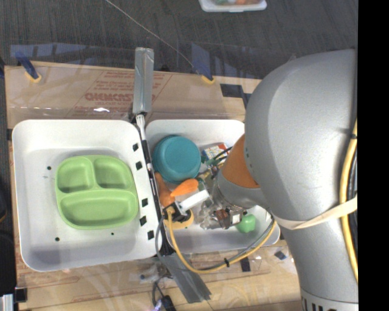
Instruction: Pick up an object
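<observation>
Cam view: grey arm w/ orange band [304,152] hung over the right shallow white bin [194,126] and hid most of its right half. Gripper [217,214] sat low inside that bin, approx. front-middle. Open vs closed: couldn't tell, wrist blocked the view. Nothing seen held.

Pick candidates were all in the right bin:
- round teal plastic bowl [176,158] at back-left, close to the divider btw the bins
- orange carrot-shaped piece [184,188] just in front of the bowl, touching it as far as visible, just left of the gripper
- small green rounded obj [246,224] just right of the gripper, near the front wall
- colourful printed packet [214,150] btw the bowl and the arm, partly hidden, type unclear

Left shallow white bin [24,182]: light-green three-compartment plastic plate [96,191] lay flat in the middle, well apart from the gripper.

Small white tray [233,5] was at the top edge, behind the bench. Contents too blurred to ID.
</observation>
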Controlling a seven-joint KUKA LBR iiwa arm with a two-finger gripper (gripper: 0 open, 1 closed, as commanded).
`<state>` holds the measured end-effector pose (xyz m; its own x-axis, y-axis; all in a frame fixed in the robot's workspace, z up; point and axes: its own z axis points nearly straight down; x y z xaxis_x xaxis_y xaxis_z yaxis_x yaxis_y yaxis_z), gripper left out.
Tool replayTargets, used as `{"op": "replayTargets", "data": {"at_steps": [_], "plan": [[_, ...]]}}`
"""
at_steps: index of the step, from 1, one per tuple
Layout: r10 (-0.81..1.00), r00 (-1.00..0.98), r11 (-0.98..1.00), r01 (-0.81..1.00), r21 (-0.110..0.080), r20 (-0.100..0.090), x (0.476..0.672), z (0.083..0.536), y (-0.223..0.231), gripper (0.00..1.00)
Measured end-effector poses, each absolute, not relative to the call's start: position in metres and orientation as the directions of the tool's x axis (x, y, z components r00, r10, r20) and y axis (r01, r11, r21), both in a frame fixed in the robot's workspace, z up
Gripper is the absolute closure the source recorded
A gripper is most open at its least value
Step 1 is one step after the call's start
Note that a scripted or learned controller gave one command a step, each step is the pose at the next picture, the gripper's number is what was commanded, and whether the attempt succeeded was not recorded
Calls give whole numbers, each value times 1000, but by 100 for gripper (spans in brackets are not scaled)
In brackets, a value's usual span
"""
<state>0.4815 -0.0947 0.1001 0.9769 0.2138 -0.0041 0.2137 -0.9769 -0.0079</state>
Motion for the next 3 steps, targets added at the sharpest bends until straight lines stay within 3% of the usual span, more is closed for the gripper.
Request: {"op": "replayTargets", "data": {"at_steps": [1,2,3], "plan": [[209,978,-978,209,-6,-3,477,91,-92,100],[212,977,-977,212,-4,4,478,193,-50,100],[656,755,-755,656,0,1,485,273,-86,100]]}}
